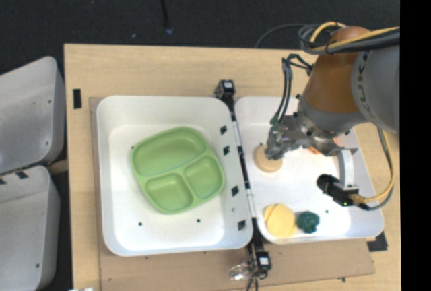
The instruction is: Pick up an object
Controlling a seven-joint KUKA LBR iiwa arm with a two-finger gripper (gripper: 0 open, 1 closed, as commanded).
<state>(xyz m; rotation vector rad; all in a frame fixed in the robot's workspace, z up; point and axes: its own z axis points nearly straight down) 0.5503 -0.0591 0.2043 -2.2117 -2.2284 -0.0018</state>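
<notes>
You are looking down on a wooden tabletop [81,74] carrying 2 shallow white bins lying side by side. The left bin [114,215] is holding a green divided plate [177,169] with 3 compartments, sitting tilted near the bin's middle. The right bin [323,232] is holding 3 small things: a tan round disc [268,163] near its left wall, a yellow round object [279,219] close to the front rim, and a dark teal ball [308,221] lying just beside the yellow one on its right, and you cannot tell whether those 2 are touching.

The arm [357,84] is reaching in from the right, its orange band showing above the wrist, and cables are looping around it. The tool [275,148] is hanging directly over the tan disc, its tip sitting at the disc's upper edge. The wrist body is covering the tool's end from this angle, so you cannot tell whether it is apart, together, or clamped on anything, nor whether it is touching the disc or just above it. The yellow object and the teal ball are lying well apart from the tool, toward the front of the same bin.
</notes>
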